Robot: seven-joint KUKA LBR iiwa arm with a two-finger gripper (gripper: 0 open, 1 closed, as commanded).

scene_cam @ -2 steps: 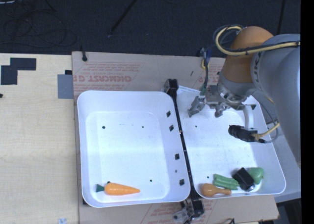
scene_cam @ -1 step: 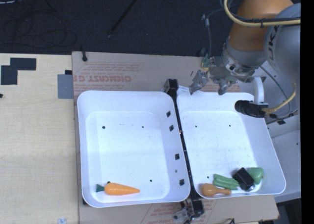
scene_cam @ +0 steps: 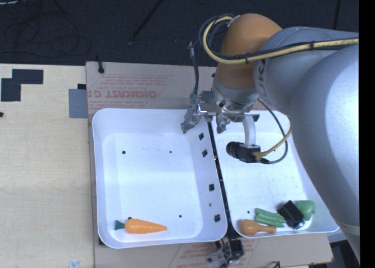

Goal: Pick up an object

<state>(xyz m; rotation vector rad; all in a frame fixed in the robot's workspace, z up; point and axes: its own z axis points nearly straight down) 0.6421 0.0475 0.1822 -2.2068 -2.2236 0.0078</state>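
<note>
An orange toy carrot (scene_cam: 145,226) with a green stub lies in the left bin (scene_cam: 146,167), near its front left corner. In the right bin's (scene_cam: 263,185) front corner sits a cluster: a green pod-shaped piece (scene_cam: 269,217), a black block (scene_cam: 291,213), a green lump (scene_cam: 305,206) and a tan gourd-shaped piece (scene_cam: 257,227). My gripper (scene_cam: 206,124) hangs over the back end of the divider between the two bins, far from all of these. Its two fingers stand apart, open, with nothing between them.
A black cylinder (scene_cam: 242,151) on a cable hangs from the wrist over the right bin. The grey arm covers the right bin's right side. Both bins rest on brown cardboard (scene_cam: 140,85) atop a wooden bench (scene_cam: 41,161).
</note>
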